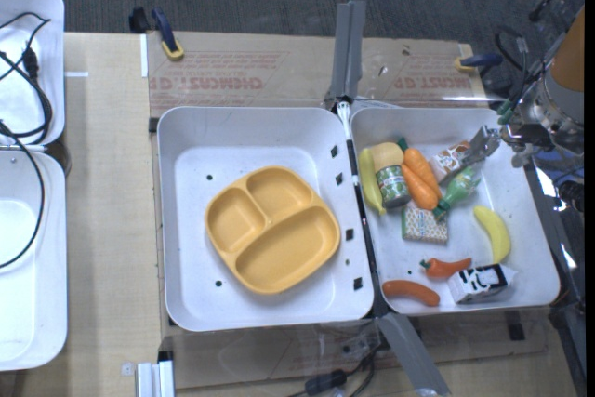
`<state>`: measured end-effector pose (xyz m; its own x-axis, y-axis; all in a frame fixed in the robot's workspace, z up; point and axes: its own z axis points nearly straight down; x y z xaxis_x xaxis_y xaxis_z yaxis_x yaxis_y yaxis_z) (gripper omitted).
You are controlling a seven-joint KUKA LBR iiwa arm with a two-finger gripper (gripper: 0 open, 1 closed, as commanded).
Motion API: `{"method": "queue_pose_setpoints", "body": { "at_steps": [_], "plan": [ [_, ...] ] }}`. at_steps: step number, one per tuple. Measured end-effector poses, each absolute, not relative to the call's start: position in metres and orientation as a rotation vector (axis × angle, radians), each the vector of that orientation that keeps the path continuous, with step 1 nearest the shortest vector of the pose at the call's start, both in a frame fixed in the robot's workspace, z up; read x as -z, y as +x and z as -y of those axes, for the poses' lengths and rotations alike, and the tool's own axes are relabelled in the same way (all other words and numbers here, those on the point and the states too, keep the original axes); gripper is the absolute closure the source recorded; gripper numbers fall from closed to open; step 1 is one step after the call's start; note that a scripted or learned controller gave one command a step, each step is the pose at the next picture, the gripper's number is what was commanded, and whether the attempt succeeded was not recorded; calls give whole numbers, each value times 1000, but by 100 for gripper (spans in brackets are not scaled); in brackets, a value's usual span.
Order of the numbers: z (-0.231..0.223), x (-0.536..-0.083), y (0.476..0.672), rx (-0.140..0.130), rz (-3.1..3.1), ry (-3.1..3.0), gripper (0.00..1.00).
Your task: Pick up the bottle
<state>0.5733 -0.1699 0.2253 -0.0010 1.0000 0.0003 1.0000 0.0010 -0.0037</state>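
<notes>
The bottle (459,190), green, is seen lying in the right bin (535,200), approx. mid-bin, just right of the carrot (420,178). Its long axis runs diagonally, cap end up-right twd the end effector (482,144), base down-left. The end effector is poised just above/right of the cap end; whether it's open or gripping anything can't be told. A short drop down-left is judged to be needed.

Green bottle (459,191), lying tilted in the right bin, just beside the carrot, cap end up-right.
</notes>
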Motion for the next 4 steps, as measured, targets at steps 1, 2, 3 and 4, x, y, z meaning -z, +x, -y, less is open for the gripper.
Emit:
{"method": "queue_pose_setpoints", "body": {
  "at_steps": [1, 2, 3, 4],
  "plan": [
    [205, -93, 582, 6, 2255, -2187, 0],
    [168, -119, 574, 0, 2465, -1947, 0],
    [169, -128, 575, 0, 2463, -1953, 100],
    [169, -128, 575, 0, 2464, -1952, 0]
  ]
}}
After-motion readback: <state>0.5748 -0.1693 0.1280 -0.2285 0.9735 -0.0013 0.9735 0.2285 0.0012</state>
